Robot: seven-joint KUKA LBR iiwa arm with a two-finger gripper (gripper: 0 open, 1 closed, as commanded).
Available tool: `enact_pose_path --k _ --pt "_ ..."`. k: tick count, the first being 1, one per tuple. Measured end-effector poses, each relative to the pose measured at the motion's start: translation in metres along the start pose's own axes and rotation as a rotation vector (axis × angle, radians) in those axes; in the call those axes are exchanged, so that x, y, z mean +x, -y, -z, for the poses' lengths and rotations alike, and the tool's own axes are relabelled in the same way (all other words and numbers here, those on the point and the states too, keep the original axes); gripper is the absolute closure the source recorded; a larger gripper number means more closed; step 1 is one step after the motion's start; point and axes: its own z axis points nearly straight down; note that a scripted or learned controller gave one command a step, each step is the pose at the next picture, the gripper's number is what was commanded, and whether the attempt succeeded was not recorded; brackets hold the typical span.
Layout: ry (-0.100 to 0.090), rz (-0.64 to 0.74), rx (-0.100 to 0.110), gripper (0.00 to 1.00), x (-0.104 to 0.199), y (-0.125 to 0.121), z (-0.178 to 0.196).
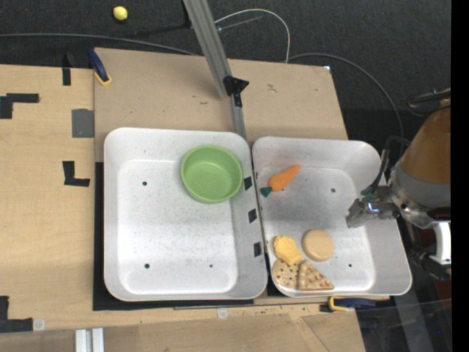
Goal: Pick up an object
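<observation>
Camera view, from above and at a slant: two shallow white bins sit side by side on the counter (176, 101). The left bin (128, 218) holds a green bowl (212, 173), upright, near its upper right corner, close to the wall shared with the other bin. The right bin (366, 270) holds the rest. A small orange carrot (282, 179) with a dark green stub lies tilted in its upper left part, apart from everything else. Toward the bin's lower left there is a cluster: a yellow piece (287, 251), a round tan disc (318, 245) just beside it, and below them a waffle-patterned round piece (285, 273) and a wedge-shaped piece (313, 277), all close or touching.

The arm comes in from the right of the frame, its orange band at the right edge. The gripper (364, 210) hangs over the right side of the right bin, well apart from the carrot and above and right of the cluster. Whether it is spread or pressed together I cannot tell; it is dark and small here.

A small yellow ball (120, 12) lies on the dark floor at the upper left.
</observation>
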Motion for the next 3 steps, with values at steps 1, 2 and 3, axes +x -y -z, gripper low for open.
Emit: enact_pose_path --k 1,2,3 --pt "0.001 0.000 -0.001 1.00 -0.006 -0.003 0.044" --pt "0.000 0.000 0.001 1.00 -0.006 -0.003 0.066" --pt "-0.002 0.005 0.002 1.00 0.043 -0.011 0.074"
